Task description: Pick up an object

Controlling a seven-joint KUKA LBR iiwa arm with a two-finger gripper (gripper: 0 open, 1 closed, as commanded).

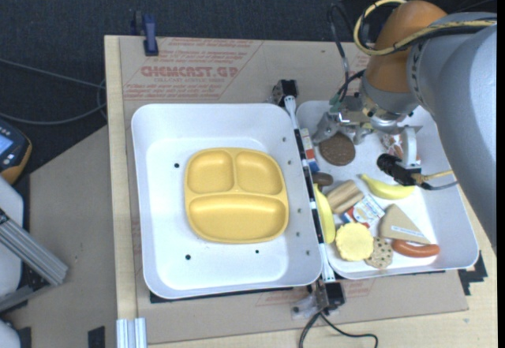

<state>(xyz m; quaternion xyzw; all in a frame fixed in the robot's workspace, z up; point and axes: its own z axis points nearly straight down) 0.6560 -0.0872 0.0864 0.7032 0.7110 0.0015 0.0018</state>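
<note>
near edge, right bin [465, 248]: toy food is crowded here. Round yellow piece [353, 241], chocolate-chip cookie [379, 254], red sausage [414, 248], tan wedge [401, 224], all touching or just beside each other.
middle, right bin: small tan block [343, 196], long yellow strip [323, 212] lying along the divider wall, banana [387, 187] near the bin centre.
far end, right bin: brown disc [338, 151] lies flat with bare white floor around it, directly under the tool.
left bin [150, 181]: holds only the yellow divided tray [236, 194]; not relevant to this grasp.
gripper [364, 127]: low over the far end of the right bin, above and just right of the brown disc; grey arm [465, 86] comes in from the right.
jaws: cannot tell how far apart they are; nothing seen between them, so no hold is claimed.
task item: any piece counts; the brown disc is nearest the tool, in the right bin's far end.
step: judged as the descent or approach before closing.
do it well: centre over the disc, since a flat piece needs the tips right down at the floor.
risk: disc may slide or slip out; black part [394, 167] and the bin's far wall crowd the space.
fallback: the banana is taller and easier to grip.
</note>
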